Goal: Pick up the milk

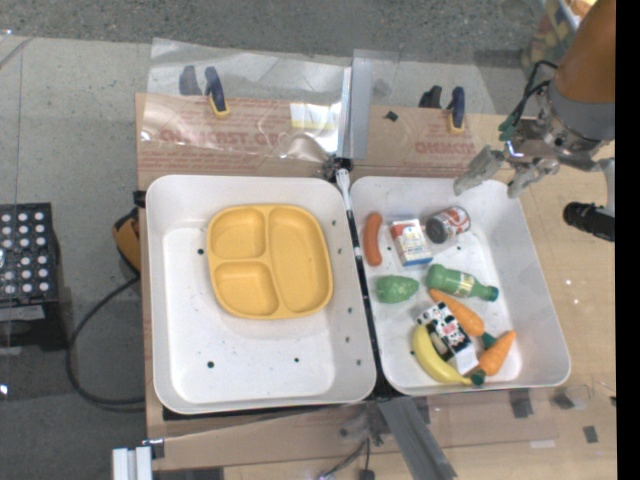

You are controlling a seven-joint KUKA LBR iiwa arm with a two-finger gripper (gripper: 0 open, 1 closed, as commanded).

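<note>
The milk (446,331) is a small carton with black and white cow patches. It lies in the right bin (530,268) near the front, between a banana (430,358) and two carrots (461,313). My gripper (501,178) hovers over the bin's far right corner, well behind the milk. Its two fingers (477,174) are spread open and nothing is between them.
The right bin also holds a sausage (372,238), a red and white box (408,241), a can (447,224), a green bottle (462,283) and a green pepper (396,289). A yellow divided plate (270,260) sits in the left bin (180,348). Blue clamps (213,90) stand behind.
</note>
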